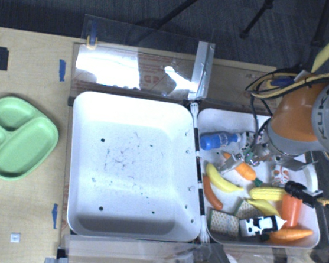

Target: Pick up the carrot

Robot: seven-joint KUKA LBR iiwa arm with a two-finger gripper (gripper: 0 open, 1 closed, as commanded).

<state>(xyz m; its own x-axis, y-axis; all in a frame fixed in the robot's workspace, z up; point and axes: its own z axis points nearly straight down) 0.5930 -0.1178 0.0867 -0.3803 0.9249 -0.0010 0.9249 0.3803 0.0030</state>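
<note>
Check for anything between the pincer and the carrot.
Nothing visible does. The pincer hangs just above the carrot in the right bin. The banana lies to the carrot's left, not between them.

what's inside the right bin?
The right bin holds a blue bottle, bananas, a carrot and other orange toys. The arm covers its far right corner.

Bench (36,58): pale wood top with black corner marks near its left edge and short blue tape strips. Directly on it: a green three-part plate (12,136) at far left; two shallow white bins side by side, the left bin (130,165) at centre, the right bin (305,243) touching it on the right. A clear panel (136,71) lies beyond the left bin.
</note>
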